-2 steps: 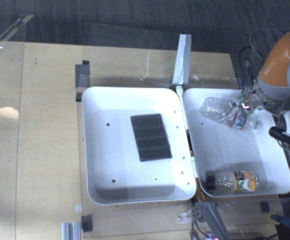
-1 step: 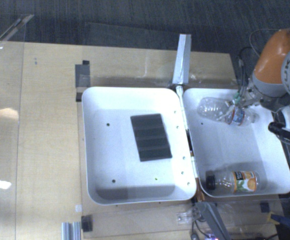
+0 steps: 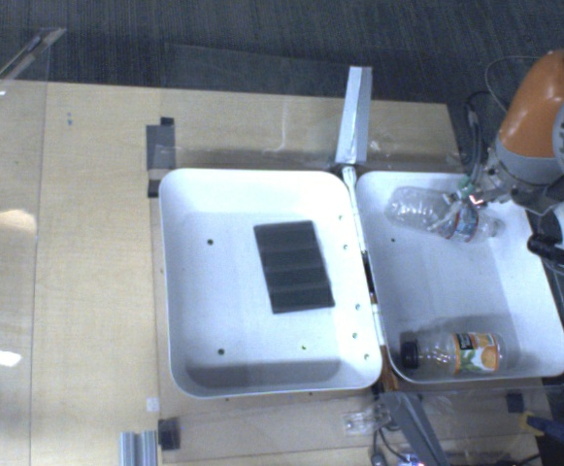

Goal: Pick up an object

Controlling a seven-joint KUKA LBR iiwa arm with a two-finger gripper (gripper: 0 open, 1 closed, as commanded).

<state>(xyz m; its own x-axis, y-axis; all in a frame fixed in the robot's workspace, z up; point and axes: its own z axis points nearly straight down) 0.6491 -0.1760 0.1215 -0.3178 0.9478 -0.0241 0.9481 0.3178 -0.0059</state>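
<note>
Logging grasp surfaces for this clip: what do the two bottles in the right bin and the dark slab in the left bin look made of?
Clear bottle: thin transparent plastic, apparently crumpled, since the bin shows through it and it glints. Amber bottle: clear, smooth plastic holding yellowish liquid, with a dark cap and a printed label. Dark slab: matte black, ridged in bands; probably rubber, foam or plastic, hard to tell.

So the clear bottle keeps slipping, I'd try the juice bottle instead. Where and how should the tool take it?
Grip the juice bottle across its labelled middle, coming straight down from above. It lies on its side along the right bin's near wall, black cap pointing left, so the round body is its widest exposed part. The wall sits close, so finger room on that side looks tight.
</note>
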